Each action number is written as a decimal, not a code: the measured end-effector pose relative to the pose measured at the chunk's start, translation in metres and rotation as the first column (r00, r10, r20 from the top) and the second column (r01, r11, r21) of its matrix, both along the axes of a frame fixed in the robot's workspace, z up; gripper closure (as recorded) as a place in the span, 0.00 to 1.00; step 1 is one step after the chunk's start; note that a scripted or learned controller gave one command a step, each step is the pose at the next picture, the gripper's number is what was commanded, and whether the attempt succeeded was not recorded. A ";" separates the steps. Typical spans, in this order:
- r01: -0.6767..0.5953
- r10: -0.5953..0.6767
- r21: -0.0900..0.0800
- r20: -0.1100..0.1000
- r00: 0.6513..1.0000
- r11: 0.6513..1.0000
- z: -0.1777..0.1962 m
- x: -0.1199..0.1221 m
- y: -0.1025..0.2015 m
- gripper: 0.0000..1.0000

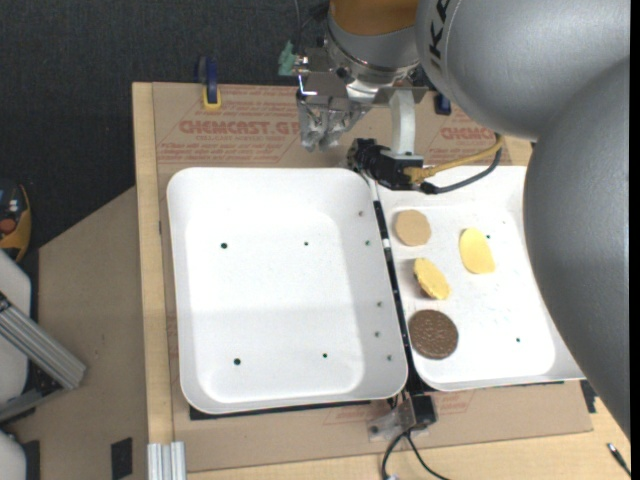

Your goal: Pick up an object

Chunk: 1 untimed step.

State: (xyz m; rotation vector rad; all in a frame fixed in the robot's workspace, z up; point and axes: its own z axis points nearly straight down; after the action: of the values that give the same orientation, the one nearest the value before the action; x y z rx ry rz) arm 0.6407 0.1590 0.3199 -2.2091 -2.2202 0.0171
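Two shallow white bins, smooth, faintly glossy plastic with rounded corners, side by side on a sheet of brown cardboard (250, 118) printed in faded red letters. Left bin (182, 268) marked by a few small dark dots on its floor. Right bin (545, 353) partly covered at its right side by the arm (570, 168), a broad, smooth grey mass cut off by the frame at top and right. Orange band (372, 3) just above the wrist, also clipped by the top edge.

In the right bin, four small flat pieces:
- a tan round disc (412, 229), matte, farthest and close to the dividing rim;
- a yellow oval (477, 251), to the right of the disc;
- a yellow wedge (432, 278), slightly crumbly-looking, just near of the disc;
- a dark brown disc (434, 333), rough and speckled, nearest of the four.

All four apart from one another, none touching.

Gripper (325, 126) hanging over the cardboard just beyond the far rim of the left bin, a tangle of grey metal and wires, small and blurred. Open or closed: cannot tell. Nothing seen held in it.

All four pieces to the right and nearer than the gripper, well apart from it; tan round disc the closest.

Black fitting (385, 163) with a yellow cable at the far end of the rim between the bins. Blue clamp (210, 80) at the cardboard's far edge.
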 end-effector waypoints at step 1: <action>-0.001 0.001 0.001 0.004 1.000 1.000 -0.081 0.016 0.060 1.00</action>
State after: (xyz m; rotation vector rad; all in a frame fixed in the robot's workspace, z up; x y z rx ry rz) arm 0.6562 0.2187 0.2384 -2.2100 -2.2223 0.0126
